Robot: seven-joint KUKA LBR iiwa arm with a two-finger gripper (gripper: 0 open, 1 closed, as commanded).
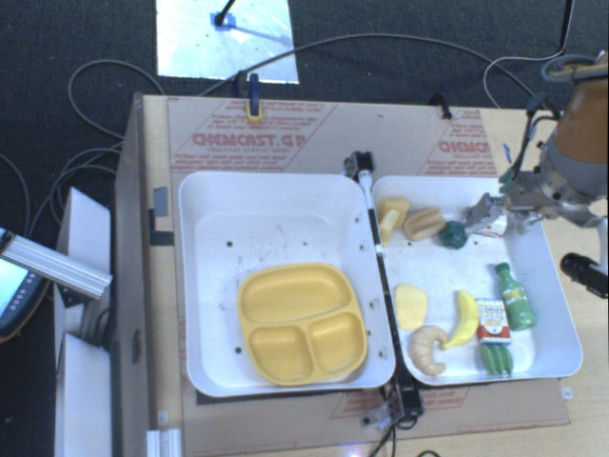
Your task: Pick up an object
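Two white bins sit side by side on a bench. Left bin [205, 255] holds a yellow divided tray [303, 322]. Right bin [557, 341] holds toy food: bread roll [423, 223], banana [464, 318], croissant [427, 348], green bottle [515, 297], a dark green ball [453, 235]. Robot arm comes in from the right; its claw [487, 215] hangs low at the bin's back edge, just beside the ball. Can't tell the claw's state.

Cardboard-topped bench [285, 127] with two shallow white bins side by side, left bin [205, 217] and right bin [557, 336]
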